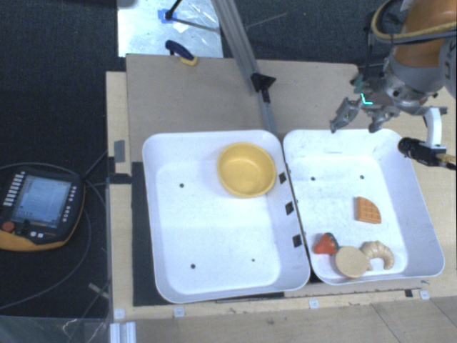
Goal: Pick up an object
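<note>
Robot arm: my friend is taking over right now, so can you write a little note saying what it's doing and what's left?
Gripper: open, holding nothing, above the far edge of the right bin.
Things: yellow bowl in the left bin, near its far right corner. In the right bin, waffle piece mid-right; strawberry, round cookie and croissant bunched at the near edge.
Done: nothing picked up yet.
Left: choose one thing, go down, grip it, lift it.
</note>
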Controlling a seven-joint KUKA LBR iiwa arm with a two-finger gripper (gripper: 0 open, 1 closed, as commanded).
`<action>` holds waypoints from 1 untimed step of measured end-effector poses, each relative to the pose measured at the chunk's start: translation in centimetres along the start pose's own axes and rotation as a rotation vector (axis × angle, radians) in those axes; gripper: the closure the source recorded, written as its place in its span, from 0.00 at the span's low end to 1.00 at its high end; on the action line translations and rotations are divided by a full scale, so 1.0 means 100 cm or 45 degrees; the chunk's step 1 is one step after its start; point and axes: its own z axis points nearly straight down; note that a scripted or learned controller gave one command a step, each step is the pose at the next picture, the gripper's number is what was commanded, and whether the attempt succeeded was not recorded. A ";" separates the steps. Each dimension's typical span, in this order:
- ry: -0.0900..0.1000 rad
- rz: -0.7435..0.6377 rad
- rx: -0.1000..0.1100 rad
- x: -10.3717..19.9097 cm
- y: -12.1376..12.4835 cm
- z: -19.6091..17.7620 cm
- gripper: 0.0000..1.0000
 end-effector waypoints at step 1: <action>0.000 0.000 0.000 0.000 0.000 0.000 0.00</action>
